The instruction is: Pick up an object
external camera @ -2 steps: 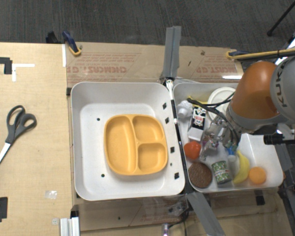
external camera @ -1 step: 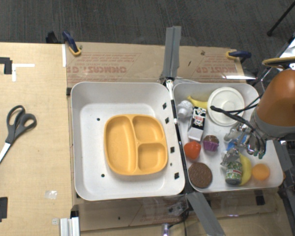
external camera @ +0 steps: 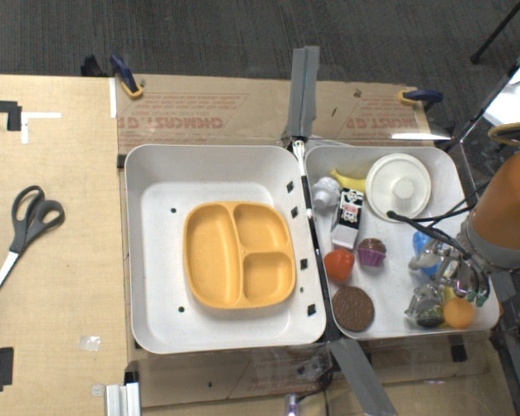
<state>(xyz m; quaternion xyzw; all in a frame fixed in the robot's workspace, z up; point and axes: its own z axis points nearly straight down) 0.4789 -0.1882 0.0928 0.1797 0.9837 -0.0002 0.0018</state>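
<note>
Two white bins side by side on a bench; left bin (external camera: 147, 258) holds one yellow tray (external camera: 240, 254) with three compartments, lying flat near the middle, nothing in its compartments.

Right bin (external camera: 455, 167) is crowded; white lid (external camera: 399, 186) at the far end, round with a raised centre knob; banana (external camera: 350, 179) just left of it, partly under a grey lump (external camera: 324, 199); carton (external camera: 349, 218), white with black marks, lying below the banana, near the divider; tomato (external camera: 339, 264) below the carton; cupcake (external camera: 372, 251) with purple wrapper just right of the tomato; brown disc (external camera: 354, 308) at the near end, close to the tomato; blue item (external camera: 425, 256) toward the right wall, shape unclear; orange ball (external camera: 458, 313) in the near right corner; dark clump (external camera: 427, 308) touching or just left of the ball, cannot tell what it is.

Arm (external camera: 507, 215) enters from the right, orange band over the right bin's rim; black cables run from it across toward the lid; gripper (external camera: 459, 277) points down into the near right part of the bin; how far its tips are apart cannot be told, wiring and clutter hide them; nothing seen clamped.

Ball lies just below the gripper, very close, contact uncertain; blue item just to its left.

Outside the bins: scissors (external camera: 26, 224) on the bench, well left.
</note>
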